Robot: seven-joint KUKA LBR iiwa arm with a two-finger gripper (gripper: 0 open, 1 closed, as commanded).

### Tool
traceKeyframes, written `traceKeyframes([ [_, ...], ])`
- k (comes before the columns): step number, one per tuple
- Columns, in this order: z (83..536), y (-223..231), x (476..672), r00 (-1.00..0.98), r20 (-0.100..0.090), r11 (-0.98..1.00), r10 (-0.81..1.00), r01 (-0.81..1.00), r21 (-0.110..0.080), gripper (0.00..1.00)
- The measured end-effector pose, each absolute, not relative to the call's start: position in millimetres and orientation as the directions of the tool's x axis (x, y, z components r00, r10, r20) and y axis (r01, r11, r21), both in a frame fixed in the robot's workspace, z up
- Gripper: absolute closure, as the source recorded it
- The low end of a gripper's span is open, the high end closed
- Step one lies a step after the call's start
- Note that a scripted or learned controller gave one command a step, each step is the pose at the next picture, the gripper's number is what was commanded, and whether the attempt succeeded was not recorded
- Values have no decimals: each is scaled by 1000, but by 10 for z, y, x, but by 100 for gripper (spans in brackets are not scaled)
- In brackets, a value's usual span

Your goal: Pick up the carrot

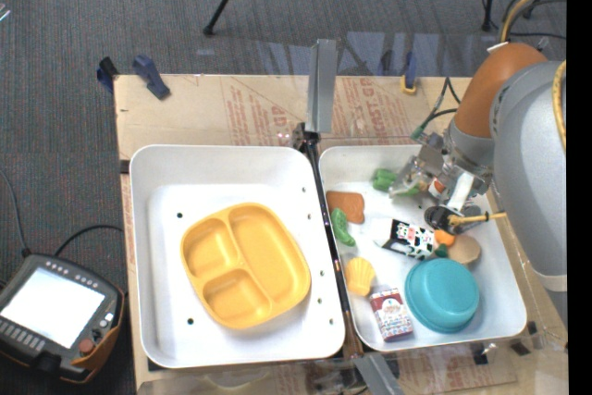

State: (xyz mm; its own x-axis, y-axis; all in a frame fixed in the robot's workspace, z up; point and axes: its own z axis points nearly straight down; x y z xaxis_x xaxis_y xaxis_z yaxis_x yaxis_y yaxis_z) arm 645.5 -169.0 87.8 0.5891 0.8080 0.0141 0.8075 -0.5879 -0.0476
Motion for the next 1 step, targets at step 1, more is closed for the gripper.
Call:
traceKeyframes([
  [1,891,-1651,5681,554,10,-554,833,833,-12,0],
])
